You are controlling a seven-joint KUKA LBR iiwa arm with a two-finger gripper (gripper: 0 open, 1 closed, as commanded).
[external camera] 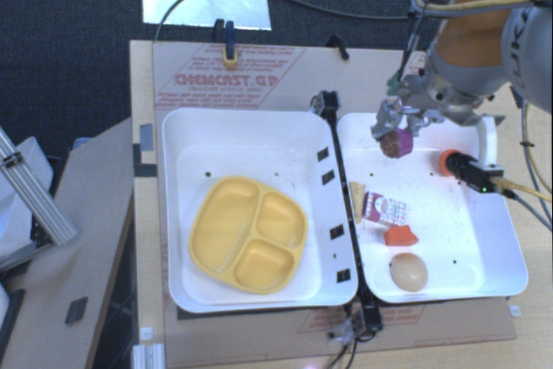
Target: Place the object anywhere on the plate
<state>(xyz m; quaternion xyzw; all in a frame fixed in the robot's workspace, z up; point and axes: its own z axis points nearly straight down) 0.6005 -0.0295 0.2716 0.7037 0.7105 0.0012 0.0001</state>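
I see my claw [395, 131] over the right bin [484, 212], up at its eleven o'clock corner, clamped on a dark red ball [397, 143] that hangs between the fingers above the bin floor. The yellow plate [249, 232] sits in the left bin [181, 186], at about eight o'clock from the ball and well apart from it, divided into three compartments.
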